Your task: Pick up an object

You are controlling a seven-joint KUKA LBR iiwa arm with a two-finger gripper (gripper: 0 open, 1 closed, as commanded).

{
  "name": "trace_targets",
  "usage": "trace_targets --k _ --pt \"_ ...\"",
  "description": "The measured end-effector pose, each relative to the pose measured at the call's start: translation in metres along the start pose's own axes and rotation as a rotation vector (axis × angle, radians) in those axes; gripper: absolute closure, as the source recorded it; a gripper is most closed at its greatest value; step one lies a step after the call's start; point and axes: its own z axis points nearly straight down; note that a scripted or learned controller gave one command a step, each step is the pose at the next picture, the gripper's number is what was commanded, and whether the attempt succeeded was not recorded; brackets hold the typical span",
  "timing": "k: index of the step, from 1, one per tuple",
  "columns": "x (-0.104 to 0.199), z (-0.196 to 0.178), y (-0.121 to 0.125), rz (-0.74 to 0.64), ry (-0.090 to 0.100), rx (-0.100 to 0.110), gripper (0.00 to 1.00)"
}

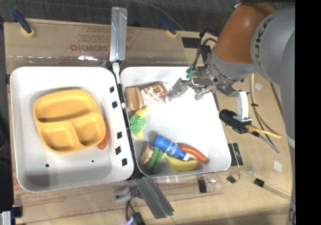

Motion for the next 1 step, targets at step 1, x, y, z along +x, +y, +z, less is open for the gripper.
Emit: trace_targets --k 1 --pt "0.0457 0.0965 -0.0277 0.06 0.001 0.008 0.0"
